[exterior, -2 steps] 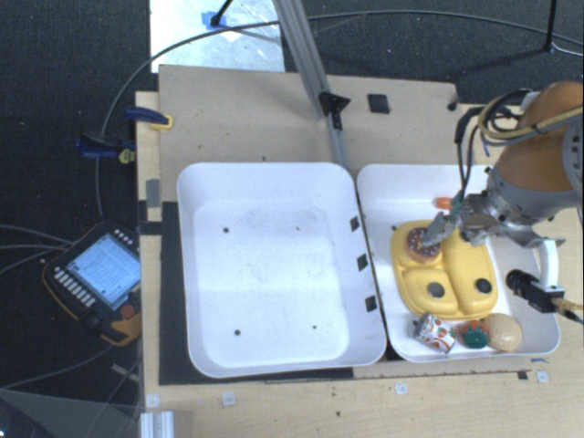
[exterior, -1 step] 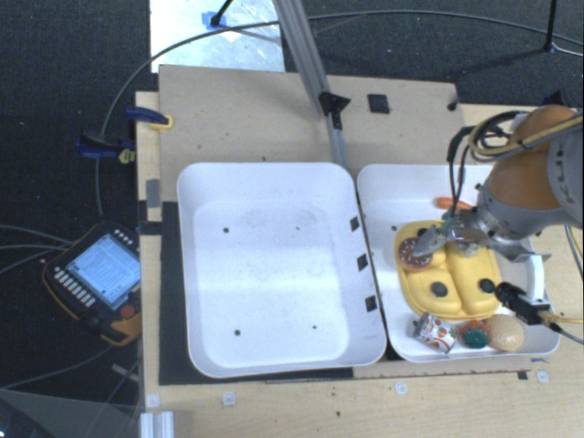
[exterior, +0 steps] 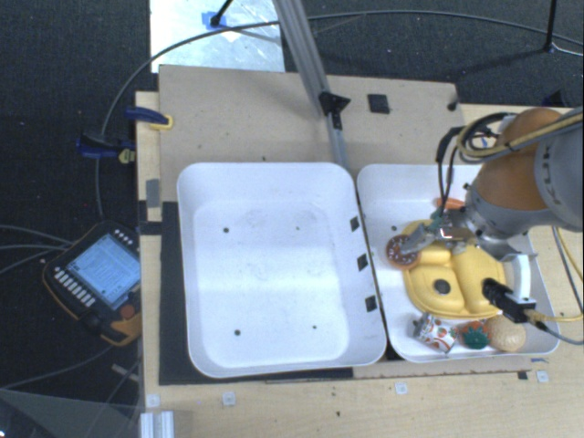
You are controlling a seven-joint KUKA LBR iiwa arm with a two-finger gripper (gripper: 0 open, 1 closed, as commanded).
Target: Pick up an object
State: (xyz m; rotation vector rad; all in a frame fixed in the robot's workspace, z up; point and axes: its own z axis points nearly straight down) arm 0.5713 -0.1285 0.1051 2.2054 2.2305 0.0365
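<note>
**Two bins, one crowded corner**

Two shallow white bins sat side by side on the tan bench. The right-hand white bin held a cluster of things: a yellow plastic moulded object in the middle, a round brown patterned disc touching its left edge, and along the near wall a white-and-orange crumpled wrapper, a small teal piece and a tan rounded lump. The gripper hung low over the disc and the yellow object's upper left edge; whether it was apart or together could not be told. A handheld control pendant lay off the bench's left side.
</note>
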